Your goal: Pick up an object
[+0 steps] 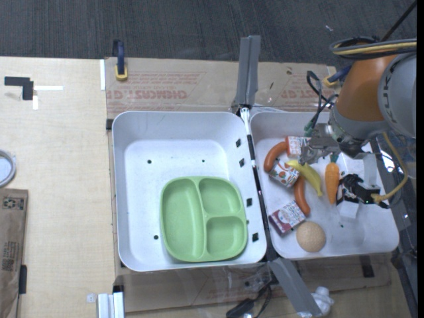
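1. My gripper [317, 150] hangs over the right bin [371, 244], upper middle; can't tell its state
2. Banana [309, 175] just below it, long axis running upper-left to lower-right
3. Carrot [331, 181] upright beside it, sausage [301, 196] under its lower end
4. Bare floor toward the bin's lower right; green tray [202, 218] in left bin [132, 151]

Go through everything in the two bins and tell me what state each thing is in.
Green tray: flat, nothing in its compartments.
Banana: lying across a sausage.
Carrot: lying loose.
Sausages: lying loose.
Carton: on its side.
Round bun: resting free.
Pincer: over the pile.
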You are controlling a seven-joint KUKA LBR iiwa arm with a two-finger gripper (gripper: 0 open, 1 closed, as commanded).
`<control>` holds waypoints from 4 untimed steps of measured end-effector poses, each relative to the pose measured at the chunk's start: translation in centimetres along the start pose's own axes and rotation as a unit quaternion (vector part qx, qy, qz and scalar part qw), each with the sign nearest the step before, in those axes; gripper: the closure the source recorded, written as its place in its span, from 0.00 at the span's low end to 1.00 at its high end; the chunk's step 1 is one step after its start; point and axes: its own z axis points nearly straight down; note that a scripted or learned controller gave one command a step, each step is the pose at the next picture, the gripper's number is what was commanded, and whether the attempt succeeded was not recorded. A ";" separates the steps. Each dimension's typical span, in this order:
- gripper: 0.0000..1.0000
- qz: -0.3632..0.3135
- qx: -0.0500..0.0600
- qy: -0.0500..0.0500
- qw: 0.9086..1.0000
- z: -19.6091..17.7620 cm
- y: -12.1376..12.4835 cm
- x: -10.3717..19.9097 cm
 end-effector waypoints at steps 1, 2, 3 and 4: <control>0.00 0.053 0.000 0.000 0.999 2.1 -5.2 -6.4; 0.00 -0.056 0.000 0.000 0.998 2.7 -4.1 -0.3; 0.00 -0.099 0.000 0.000 0.995 -2.2 -5.7 -7.5; 0.00 -0.183 0.001 0.002 0.983 2.8 -7.6 -10.1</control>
